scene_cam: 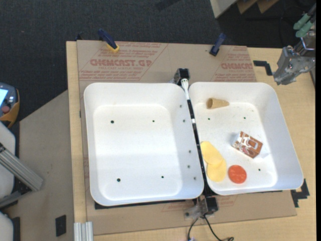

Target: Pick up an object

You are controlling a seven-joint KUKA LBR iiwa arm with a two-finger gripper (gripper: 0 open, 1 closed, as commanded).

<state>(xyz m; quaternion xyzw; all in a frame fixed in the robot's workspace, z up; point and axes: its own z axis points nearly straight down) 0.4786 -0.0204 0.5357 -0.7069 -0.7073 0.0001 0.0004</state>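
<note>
Grey metal gripper [292, 67], its finger state not something I can tell from here, waits outside the right white plastic bin [281, 115], so the approach step remains: descend toward the round orange-red disc [237, 174], probably easiest.

Robotics lab test cell. Tabletop [80, 134] covered with a cardboard sheet [165, 59] held by blue clamps [108, 40], two white bins [90, 134] joined by a black clip [181, 76], aluminium extrusion [17, 167] at left, cable [210, 230] at front, dark carpet [75, 9].
</note>
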